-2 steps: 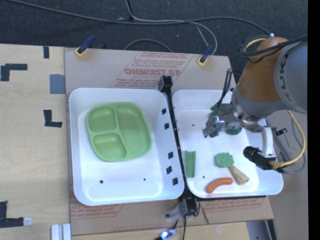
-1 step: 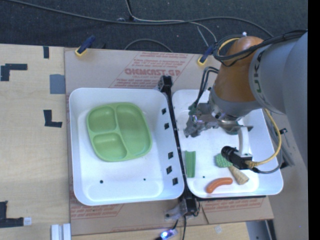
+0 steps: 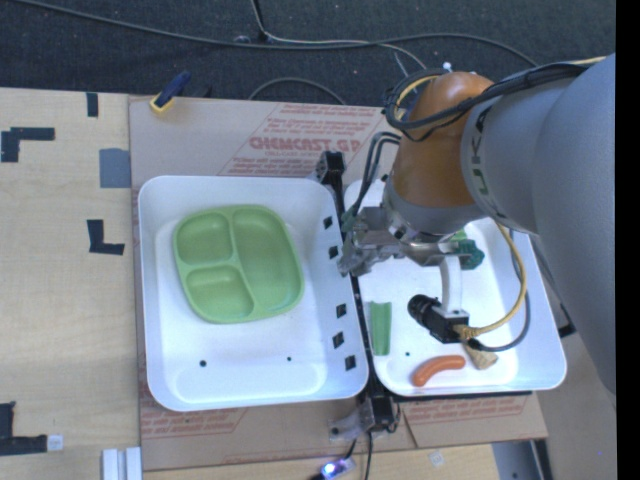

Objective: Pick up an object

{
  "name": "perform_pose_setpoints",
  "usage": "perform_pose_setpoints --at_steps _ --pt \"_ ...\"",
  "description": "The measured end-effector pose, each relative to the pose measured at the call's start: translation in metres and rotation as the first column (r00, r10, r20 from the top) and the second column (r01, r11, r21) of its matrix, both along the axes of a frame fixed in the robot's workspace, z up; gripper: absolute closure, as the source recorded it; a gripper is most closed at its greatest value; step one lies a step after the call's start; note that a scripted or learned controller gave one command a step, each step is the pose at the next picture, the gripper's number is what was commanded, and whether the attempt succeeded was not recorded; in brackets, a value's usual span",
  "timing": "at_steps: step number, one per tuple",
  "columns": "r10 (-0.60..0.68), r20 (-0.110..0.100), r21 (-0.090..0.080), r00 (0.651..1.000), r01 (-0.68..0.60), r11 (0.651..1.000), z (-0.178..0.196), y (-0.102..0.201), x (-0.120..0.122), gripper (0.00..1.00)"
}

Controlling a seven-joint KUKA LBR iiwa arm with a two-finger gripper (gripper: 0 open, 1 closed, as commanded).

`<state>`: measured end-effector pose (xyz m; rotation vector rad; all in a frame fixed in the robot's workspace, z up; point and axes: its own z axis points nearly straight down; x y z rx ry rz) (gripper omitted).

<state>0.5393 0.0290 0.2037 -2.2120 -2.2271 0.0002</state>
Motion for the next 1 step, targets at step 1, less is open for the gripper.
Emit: perform_pose_setpoints --at_steps 1 --pt "0.002 0.001 0.0 1.0 -0.002 1.0 0.0116 0.061 0.0034 1.0"
